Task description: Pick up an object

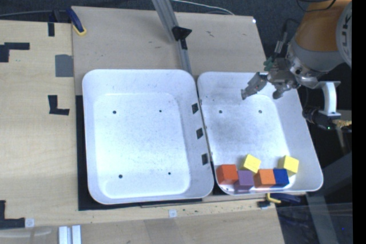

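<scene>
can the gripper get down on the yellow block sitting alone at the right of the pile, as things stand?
Probably yes. The gripper hangs open over the far end of the right bin, with bare floor between it and the yellow block. The blue block and the bin wall sit close, so finger room looks tight.

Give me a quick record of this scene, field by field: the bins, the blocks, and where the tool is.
bins: left bin, right bin, side by side
blocks: two orange, two yellow, one purple, one blue
block location: clustered at the right bin's near edge
tool: over the right bin's far end, fingers spread, holding nothing
</scene>
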You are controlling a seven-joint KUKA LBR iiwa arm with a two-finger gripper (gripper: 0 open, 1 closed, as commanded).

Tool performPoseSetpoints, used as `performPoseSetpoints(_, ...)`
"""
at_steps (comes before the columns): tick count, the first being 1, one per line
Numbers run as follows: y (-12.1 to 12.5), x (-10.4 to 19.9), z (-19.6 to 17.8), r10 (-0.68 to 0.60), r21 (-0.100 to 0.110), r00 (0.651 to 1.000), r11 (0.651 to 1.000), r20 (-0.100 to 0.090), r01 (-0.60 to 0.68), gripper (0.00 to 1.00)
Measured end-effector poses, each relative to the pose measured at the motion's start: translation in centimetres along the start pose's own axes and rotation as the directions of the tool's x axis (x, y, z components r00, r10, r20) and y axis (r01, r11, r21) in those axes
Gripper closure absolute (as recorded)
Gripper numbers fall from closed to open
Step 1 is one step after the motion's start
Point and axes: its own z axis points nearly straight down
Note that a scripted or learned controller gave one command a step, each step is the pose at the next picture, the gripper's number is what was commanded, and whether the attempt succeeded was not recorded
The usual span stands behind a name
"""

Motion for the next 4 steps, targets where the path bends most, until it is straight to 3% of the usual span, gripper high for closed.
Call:
performPoseSetpoints(1,-6.2,-2.0,15.1,0.004,0.011,1.0,1.0,-0.002,-0.004,0.0)
performPoseSetpoints(2,3.3,2.3,15.5,-0.004,-0.005,1.0,1.0,0.0,0.004,0.0)
performPoseSetpoints(3,3.0,2.0,14.6,-0.001,0.002,1.0,1.0,0.0,0.001,1.0)
performPoseSetpoints(4,3.2,-0.9,15.6,0.004,0.001,1.0,1.0,0.002,-0.004,1.0)
